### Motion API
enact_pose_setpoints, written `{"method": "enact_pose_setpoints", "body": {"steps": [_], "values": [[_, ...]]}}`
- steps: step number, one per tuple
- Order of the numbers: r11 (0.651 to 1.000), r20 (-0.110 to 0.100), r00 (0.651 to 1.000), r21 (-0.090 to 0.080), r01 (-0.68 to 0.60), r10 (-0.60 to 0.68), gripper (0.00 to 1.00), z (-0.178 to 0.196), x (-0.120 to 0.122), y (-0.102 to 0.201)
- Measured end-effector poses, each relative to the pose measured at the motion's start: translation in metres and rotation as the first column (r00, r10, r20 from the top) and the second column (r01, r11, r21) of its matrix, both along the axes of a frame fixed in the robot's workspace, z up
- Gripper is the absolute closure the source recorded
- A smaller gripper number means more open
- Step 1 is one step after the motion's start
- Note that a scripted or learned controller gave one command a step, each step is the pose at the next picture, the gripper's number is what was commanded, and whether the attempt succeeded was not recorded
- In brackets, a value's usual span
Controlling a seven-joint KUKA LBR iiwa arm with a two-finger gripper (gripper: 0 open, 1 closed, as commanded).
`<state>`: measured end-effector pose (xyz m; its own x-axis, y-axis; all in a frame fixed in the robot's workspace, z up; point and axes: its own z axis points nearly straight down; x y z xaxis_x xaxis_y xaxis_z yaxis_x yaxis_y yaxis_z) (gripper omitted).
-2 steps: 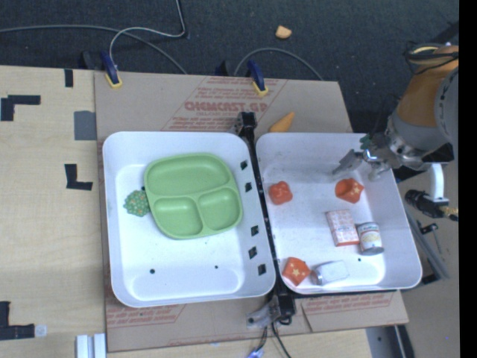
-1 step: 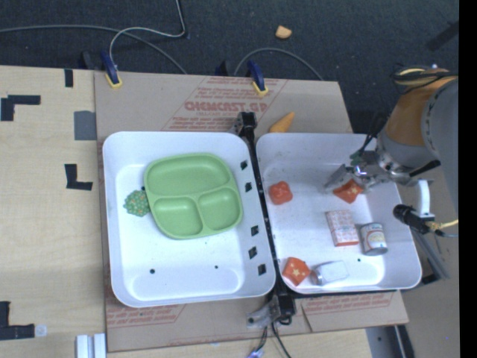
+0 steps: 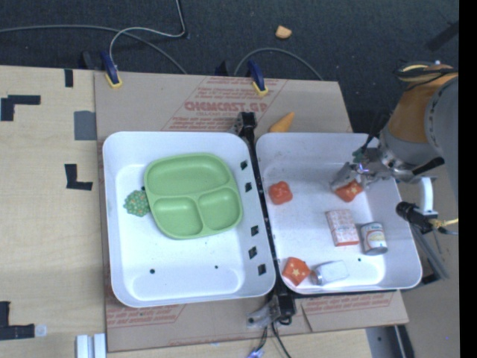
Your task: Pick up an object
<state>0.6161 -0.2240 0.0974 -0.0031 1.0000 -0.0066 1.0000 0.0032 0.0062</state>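
orange object (image 3: 348, 192): small, in right bin (image 3: 298, 155), upper right of the pink card, touching the gripper tip
gripper (image 3: 352, 179): down in right bin, right above orange object; fingers open or closed, cannot tell
pink card (image 3: 342, 227): flat, mid right bin
can (image 3: 373, 238): just right of pink card
red-orange lump (image 3: 280, 192): left of pink card, well apart
red block (image 3: 296, 271): below-left of pink card
grey packet (image 3: 329, 272): below pink card
green divided plate (image 3: 194, 195): left bin (image 3: 123, 259), far left of pink card
green knobbly toy (image 3: 136, 203): touching plate's left edge
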Motion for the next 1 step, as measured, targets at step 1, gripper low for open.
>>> {"method": "enact_pose_setpoints", "body": {"steps": [1], "values": [[1.0, -0.002, 1.0, 0.007, 0.0, 0.0, 1.0, -0.0113, 0.0425, 0.0796]]}}
